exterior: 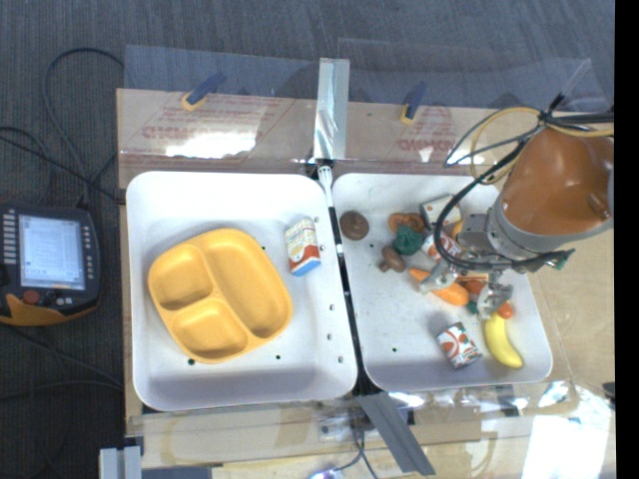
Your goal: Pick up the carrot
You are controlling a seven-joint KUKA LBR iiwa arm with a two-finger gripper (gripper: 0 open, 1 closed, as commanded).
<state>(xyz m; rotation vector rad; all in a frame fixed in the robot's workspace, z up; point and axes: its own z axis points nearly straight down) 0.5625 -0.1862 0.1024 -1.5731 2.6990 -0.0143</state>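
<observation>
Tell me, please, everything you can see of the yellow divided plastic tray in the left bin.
The yellow divided plastic tray looks moulded and glossy, with rounded corners and three hollows: one long compartment on the side nearer the right bin and two smaller ones on the other. Nothing lies in them. It rests flat but turned at a slant on the floor of the shallow white left bin. The small white carton lies apart from it, towards the divider.

Robotics lab, teach pendant [48, 262], taped bench [230, 128]
</observation>
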